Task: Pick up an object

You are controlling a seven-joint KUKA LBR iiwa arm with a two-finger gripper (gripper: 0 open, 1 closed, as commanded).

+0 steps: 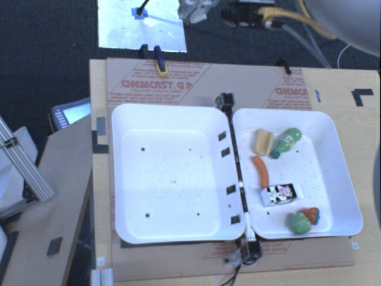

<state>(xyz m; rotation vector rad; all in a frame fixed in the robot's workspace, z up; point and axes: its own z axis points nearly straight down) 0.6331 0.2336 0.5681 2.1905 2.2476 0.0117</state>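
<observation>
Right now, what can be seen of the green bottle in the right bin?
The green bottle is a small toy-like bottle, glossy like plastic, with a light green body, a pale label patch on its side and a darker blue-green cap end. It lies on its side, on a diagonal, cap toward the lower left, in the upper part of the right bin. Its cap end lies close to the tan bread-like piece; whether they touch I cannot tell. The orange sausage-shaped toy lies below, apart from it.

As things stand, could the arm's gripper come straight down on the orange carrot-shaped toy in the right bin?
Probably yes. The orange carrot-shaped toy lies apart from its neighbours in the right white bin, nothing above it; the gripper sits beyond the bench.
</observation>
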